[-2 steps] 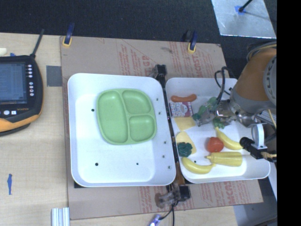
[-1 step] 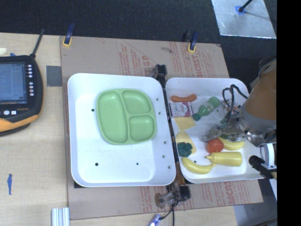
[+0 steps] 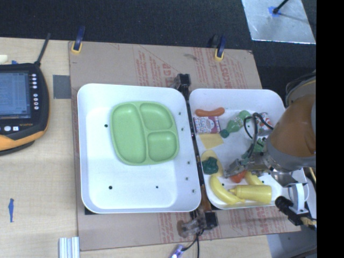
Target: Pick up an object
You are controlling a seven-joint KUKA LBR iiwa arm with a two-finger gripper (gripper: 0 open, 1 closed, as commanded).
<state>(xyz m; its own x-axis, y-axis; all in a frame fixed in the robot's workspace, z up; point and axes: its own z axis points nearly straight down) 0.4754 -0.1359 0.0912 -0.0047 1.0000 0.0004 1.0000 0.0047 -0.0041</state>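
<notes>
I'm looking at a robotics lab. The worktop (image 3: 43,187) carries a cardboard sheet (image 3: 161,63) held by blue and yellow clamps (image 3: 78,39), two white bins (image 3: 88,144), a teach pendant (image 3: 19,106) at the left edge, and dark carpet (image 3: 134,9) lies beyond.

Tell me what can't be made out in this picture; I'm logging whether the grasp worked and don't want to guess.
- Gripper: camera view, its fingers blur into the clutter; open or shut, and any hold, cannot be told.
- Right bin: its right side is covered by the arm.
- Small packet: print too small to read.
- Yellow bottle and banana: touching or merely adjacent is unclear.
</notes>
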